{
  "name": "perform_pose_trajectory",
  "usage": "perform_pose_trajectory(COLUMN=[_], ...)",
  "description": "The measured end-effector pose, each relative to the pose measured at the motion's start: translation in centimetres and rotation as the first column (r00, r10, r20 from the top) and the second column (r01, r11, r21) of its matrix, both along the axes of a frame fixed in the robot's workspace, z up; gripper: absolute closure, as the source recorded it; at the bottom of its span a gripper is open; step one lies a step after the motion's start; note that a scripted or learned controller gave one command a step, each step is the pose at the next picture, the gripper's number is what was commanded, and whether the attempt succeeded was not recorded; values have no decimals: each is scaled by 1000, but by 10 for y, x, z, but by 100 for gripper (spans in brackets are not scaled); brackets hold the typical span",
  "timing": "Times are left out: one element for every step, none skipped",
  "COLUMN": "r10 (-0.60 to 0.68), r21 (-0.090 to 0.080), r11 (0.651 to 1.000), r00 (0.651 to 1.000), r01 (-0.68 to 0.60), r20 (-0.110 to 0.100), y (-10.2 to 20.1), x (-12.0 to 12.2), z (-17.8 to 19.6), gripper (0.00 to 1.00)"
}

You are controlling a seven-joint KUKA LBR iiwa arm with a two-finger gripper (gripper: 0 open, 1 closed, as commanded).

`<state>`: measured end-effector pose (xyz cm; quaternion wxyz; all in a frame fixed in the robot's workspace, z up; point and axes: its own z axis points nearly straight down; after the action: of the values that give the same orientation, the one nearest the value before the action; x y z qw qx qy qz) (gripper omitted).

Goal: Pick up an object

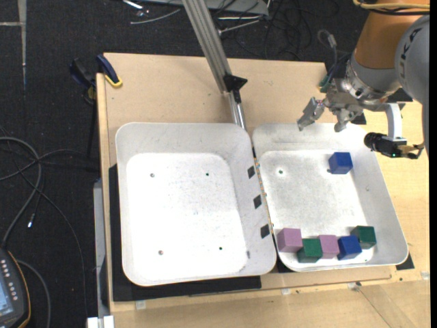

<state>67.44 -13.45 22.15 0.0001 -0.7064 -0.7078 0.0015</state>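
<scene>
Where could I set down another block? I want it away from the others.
The left bin has a bare floor from rim to rim. In the right bin, the middle is free between the lone blue block and the row of blocks crowding the near edge. The pincer hangs over its far rim.

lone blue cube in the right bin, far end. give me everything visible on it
The blue cube is a small block with matte, uniform faces and slightly soft edges, possibly foam or painted wood. It sits flat on the floor of the right bin, in the far right part, turned a little relative to the bin's walls. Nothing touches it but the bin floor: it stands well apart from the row of five blocks along the near wall. The gripper hangs above the bin's far rim, beyond the cube, not in contact.
</scene>
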Motion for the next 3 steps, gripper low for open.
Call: perform_pose_trajectory(r10=[-9, -3, -3], r21=[1, 2, 1], r11=[1000, 1000, 1000], r00=[1000, 1000, 1000], r01=[9, 3, 3], r20=[-6, 1, 0], y=[-70, -77, -72], x=[-32, -11, -55], z=[-87, -103, -127], gripper=[0, 0, 0])
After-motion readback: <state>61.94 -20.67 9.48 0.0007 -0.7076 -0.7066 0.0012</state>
